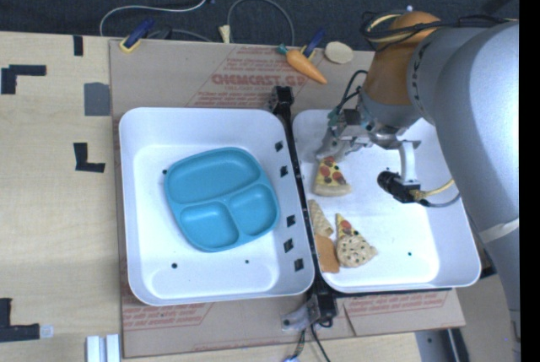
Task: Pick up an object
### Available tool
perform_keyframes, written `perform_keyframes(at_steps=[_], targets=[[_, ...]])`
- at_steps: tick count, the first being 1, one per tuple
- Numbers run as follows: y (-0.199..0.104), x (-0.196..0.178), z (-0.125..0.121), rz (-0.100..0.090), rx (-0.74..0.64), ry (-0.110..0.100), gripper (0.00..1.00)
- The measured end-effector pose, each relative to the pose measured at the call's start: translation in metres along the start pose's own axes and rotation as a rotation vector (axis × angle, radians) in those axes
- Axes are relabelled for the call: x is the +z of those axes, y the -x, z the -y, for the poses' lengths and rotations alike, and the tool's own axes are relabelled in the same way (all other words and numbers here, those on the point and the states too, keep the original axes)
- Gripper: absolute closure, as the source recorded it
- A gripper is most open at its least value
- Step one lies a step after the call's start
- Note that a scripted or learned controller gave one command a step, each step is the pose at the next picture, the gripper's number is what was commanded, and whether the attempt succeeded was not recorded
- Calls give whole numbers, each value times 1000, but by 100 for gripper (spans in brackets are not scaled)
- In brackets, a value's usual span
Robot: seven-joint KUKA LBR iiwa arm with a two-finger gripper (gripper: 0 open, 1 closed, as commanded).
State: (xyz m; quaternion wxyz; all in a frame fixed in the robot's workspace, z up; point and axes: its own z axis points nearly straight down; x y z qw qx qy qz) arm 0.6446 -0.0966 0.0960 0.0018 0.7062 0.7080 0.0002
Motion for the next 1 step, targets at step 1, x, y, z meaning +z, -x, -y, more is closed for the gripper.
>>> perform_keyframes(at_steps=[1], targets=[[0, 0, 0, 0, 0, -1, 0]])
